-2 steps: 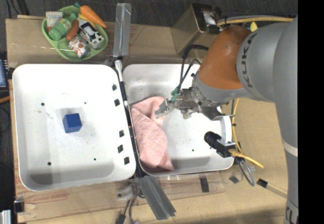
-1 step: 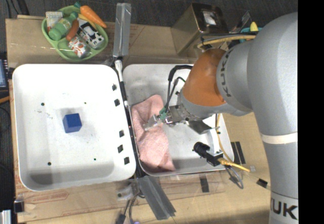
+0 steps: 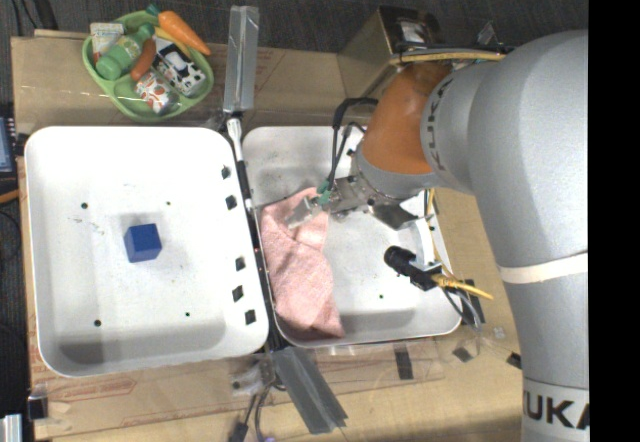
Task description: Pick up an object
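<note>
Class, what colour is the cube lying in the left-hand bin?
Blue. The cube shows best in the camera view, in the left-hand bin.

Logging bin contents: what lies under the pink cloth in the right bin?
Around the pink cloth, only bare floor of the right bin shows; anything beneath the cloth is covered.

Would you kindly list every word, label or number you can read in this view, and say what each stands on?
"KUKA": on the grey arm, at its lower end near the view's bottom right corner.
Label on the brown box behind the bins: too blurred to read.
Print on the packets in the green bowl: too small to read.
</note>
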Robot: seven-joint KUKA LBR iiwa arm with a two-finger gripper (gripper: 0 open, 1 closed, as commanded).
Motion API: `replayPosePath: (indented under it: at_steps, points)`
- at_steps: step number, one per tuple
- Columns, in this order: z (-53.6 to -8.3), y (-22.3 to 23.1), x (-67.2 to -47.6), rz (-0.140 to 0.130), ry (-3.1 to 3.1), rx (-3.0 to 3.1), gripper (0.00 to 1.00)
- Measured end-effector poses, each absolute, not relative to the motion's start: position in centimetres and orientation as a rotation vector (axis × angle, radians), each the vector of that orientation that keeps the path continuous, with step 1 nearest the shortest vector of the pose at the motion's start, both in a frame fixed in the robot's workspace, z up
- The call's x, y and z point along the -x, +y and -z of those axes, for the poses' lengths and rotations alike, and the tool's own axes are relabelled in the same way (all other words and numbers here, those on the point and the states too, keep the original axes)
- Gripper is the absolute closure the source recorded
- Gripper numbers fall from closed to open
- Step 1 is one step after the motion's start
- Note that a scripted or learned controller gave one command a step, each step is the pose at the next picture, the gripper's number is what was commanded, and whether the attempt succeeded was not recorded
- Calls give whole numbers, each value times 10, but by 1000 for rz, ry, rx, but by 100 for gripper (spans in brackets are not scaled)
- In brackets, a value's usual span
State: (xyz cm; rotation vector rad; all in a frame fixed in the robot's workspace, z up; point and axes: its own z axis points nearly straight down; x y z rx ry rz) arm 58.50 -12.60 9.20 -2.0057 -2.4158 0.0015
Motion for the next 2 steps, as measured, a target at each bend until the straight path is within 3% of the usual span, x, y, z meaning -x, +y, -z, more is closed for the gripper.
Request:
replayPosePath:
  at_steps: [1,2]
  points:
    - [-102,-126,-585,-4,-2420,1999,100]
    - [-193,-71,-620,0,-2379,2050,100]
